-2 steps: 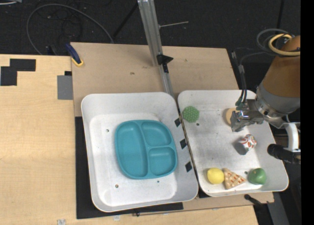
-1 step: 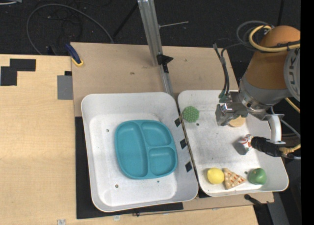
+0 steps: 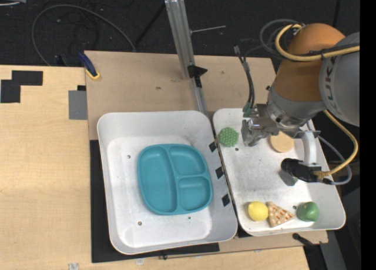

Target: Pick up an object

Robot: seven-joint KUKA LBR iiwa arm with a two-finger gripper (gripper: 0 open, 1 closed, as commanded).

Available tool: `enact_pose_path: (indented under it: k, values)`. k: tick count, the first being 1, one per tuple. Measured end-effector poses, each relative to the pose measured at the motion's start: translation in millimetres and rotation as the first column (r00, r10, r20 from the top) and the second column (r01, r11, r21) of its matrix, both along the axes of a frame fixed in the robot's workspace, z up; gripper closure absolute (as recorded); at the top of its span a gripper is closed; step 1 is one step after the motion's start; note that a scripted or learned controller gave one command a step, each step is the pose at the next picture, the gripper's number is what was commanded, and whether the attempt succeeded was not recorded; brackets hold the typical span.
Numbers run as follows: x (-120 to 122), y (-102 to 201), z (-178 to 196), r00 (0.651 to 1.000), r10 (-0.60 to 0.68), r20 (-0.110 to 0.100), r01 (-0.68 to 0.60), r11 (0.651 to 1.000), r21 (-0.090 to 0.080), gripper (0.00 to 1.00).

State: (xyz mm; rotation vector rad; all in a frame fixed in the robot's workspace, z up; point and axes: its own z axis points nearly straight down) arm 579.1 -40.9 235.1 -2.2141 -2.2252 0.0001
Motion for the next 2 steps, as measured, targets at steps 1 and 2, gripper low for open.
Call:
enact_pose_path:
  k: [1,2]
  values:
    - [6.0,60.3,-1.0,1.000,0.000,0.000,0.000,1.000,0.000,1.00]
    - [13.6,115.2,-11.2,1.000,0.000,-0.001,0.000,1.000,0.000,1.00]
